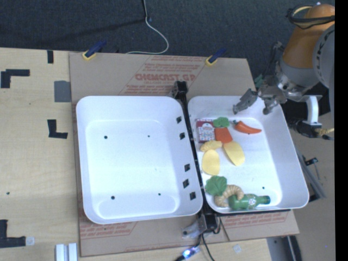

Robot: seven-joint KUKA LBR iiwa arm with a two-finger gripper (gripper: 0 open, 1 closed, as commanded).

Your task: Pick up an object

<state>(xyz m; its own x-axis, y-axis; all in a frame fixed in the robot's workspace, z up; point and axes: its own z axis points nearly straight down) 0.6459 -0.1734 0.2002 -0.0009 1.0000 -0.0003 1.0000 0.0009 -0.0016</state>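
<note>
The tool point(254, 103) hangs over the far edge of the right bin point(283, 145), its two fingers spread wide and gripping nothing. Just near of it lies a toy carrot point(247, 127), close beside a red packet point(205, 130) and yellow play-food pieces point(234, 153). A green bottle point(250, 202) rests at the bin's near edge. The left bin point(130, 156) sits alongside on the desk point(32, 145).

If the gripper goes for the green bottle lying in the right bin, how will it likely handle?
The green bottle lies on its side near the bin's front wall, so a push would probably roll it. It looks like smooth, rigid toy plastic, likely light and somewhat slippery. The croissant-like piece touching it may shift too.
</note>
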